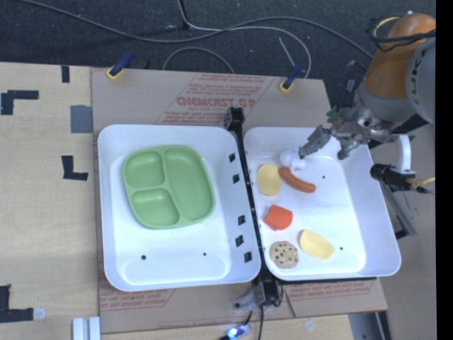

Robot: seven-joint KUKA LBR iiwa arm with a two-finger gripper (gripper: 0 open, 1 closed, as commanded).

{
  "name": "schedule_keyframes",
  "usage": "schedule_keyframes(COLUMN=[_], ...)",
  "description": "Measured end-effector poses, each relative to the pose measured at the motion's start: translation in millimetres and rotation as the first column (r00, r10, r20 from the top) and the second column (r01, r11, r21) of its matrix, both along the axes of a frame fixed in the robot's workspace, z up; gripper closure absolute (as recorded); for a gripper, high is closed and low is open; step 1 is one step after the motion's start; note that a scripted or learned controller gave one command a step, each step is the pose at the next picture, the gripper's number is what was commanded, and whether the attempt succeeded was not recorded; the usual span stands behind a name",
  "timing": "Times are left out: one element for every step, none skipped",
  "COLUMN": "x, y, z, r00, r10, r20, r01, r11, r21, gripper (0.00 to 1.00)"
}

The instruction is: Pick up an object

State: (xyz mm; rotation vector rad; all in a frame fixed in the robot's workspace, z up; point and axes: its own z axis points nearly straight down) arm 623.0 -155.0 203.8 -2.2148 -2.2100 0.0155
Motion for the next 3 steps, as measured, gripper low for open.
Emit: schedule_keyframes(x=[3.1,-2.5,-6.1], y=[0.4,-0.6,-5.4], z=[9.0,-35.9,-81.5], r00=[1.0,1.0,1.0], r10=[0.003,0.003,0.003], r20=[0.014,0.01,0.01], r01=[-0.003,-0.003,-0.003], r11=[1.0,1.0,1.0], r21=[-0.002,-0.003,-0.003], gripper=[0.0,0.0,0.0])
